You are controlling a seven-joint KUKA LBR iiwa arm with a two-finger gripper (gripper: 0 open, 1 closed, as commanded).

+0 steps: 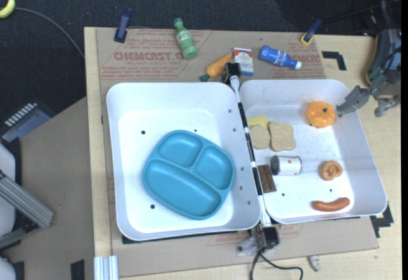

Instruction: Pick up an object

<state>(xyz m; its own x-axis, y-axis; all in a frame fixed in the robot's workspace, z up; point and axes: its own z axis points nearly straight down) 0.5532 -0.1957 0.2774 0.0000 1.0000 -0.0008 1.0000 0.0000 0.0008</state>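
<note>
The right bin (357, 145) holds an orange fruit (320, 114), two bread slices (272, 135), a small can (286, 165) lying on its side, a doughnut (330, 171) and a sausage (330, 205). My gripper (368, 104) hangs over the bin's far right rim, just right of the orange fruit. It is open and nothing sits between its fingers. One fingertip (350, 101) points toward the fruit and stops a little short of it.
A blue divided plate (188, 173) lies in the left bin (127, 119). Behind the bins on the board are a green bottle (185, 39), a carrot (218, 66), a small carton (243, 60) and a blue bottle (279, 57).
</note>
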